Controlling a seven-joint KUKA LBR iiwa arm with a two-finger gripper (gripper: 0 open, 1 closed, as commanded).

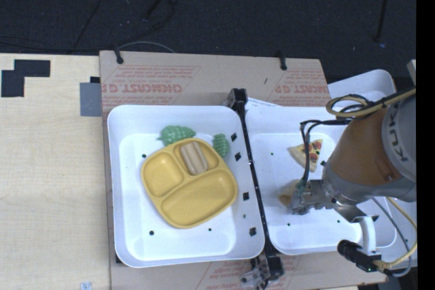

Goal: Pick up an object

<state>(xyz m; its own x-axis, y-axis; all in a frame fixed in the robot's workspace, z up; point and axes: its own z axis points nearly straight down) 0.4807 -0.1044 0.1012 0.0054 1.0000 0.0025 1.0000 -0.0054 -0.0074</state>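
My gripper is down in the right bin, at its floor near the middle. Its tip is next to a small tan object that lies just to its left. A slice-shaped toy with red and yellow marks lies further back in the same bin. In the left bin lies a yellow divided plate with a tan hot-dog-like piece in one compartment. Green toy pieces lie at the plate's far edge.
The arm's orange band and grey body cover the right side of the right bin. Black cables loop above the wrist. A black divider clamp runs between the bins. Cardboard lies under both bins.
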